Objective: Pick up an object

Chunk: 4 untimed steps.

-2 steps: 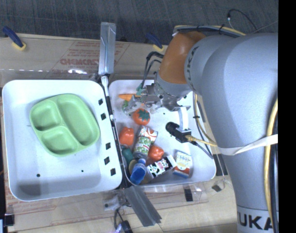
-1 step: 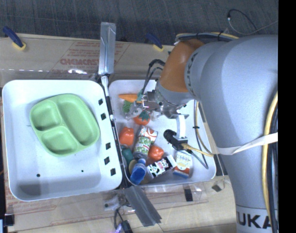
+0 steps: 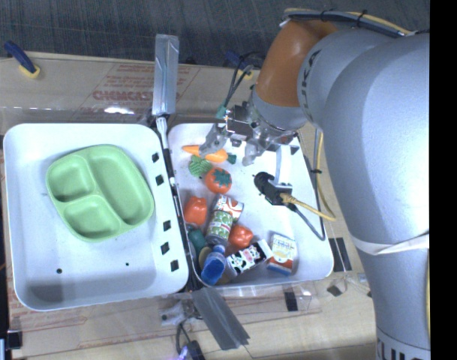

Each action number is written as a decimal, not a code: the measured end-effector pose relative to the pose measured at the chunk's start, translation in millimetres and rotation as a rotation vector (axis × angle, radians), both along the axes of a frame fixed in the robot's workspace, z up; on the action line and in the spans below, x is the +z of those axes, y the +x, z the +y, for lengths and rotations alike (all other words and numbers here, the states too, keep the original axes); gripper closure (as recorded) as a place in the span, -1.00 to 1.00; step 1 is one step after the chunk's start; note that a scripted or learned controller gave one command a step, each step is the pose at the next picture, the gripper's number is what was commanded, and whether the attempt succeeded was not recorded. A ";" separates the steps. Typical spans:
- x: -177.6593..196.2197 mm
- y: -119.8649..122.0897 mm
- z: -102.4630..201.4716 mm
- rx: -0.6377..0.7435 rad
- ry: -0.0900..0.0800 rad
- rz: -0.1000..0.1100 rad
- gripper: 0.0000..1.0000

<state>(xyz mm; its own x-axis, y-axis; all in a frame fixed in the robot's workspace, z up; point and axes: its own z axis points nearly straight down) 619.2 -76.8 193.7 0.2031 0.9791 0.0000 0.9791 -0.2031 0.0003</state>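
My gripper [image 3: 232, 147] hangs over the far end of the right bin [image 3: 311, 223], its fingers spread open with nothing between them. An orange carrot [image 3: 215, 157] lies just under the left fingertip [image 3: 213, 139], beside a small orange piece [image 3: 190, 150]. A red tomato with a green top [image 3: 218, 179] sits just in front of the gripper, with a green leafy item [image 3: 198, 167] to its left.
Toward the near end of the right bin lie an orange pepper [image 3: 196, 210], a printed can [image 3: 222, 220], a red item [image 3: 241, 236], a blue cup [image 3: 213, 268], a cow-patterned carton [image 3: 248, 259] and a small orange carton [image 3: 282, 252]. A green divided plate [image 3: 100, 191] rests in the left bin [image 3: 33, 276].
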 end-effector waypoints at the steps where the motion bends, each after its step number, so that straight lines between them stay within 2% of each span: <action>1: -102.1 -3.0 -66.7 0.050 0.000 0.003 -1.00; 2: -101.6 37.7 -26.1 0.154 0.001 0.002 -1.00; 3: -100.6 38.4 -55.8 -0.004 0.000 -0.001 -1.00; 4: -91.1 37.7 -54.3 0.003 -0.001 0.004 1.00</action>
<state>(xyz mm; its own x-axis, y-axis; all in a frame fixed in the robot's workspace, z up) 657.0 -131.1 102.5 0.2004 0.9797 -0.0015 0.9797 -0.2004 -0.0038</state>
